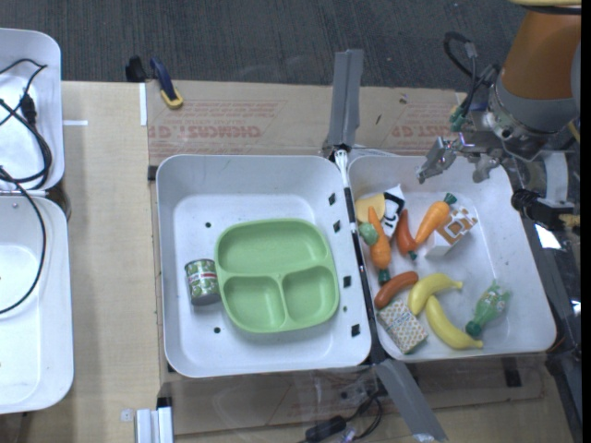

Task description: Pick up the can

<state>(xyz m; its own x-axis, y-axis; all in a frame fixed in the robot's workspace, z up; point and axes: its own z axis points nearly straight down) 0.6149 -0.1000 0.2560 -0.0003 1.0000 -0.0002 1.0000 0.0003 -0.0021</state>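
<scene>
Small green-labelled can (200, 281) lying in the left bin (175, 247), touching the left edge of the green divided tray (275, 274), gripper (459, 158) hovering well right of the tray over the right bin's (526, 330) far rim, fingers spread, nothing between them, arm cut off at the frame edge.

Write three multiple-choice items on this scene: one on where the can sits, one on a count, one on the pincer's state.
1. Where is the can?
A. Left bin, beside the green tray
B. Right bin, among the food
C. On the green tray

2. How many compartments has the green tray?
A. Two
B. Three
C. Five

3. The pincer is:
A. Gripping the can
B. Gripping a banana
C. Holding nothing, above the right bin

Answers: 1 A, it stands at the tray's left edge in the left bin. 2 B, one long, two small. 3 C, nothing sits between its fingers.
</scene>
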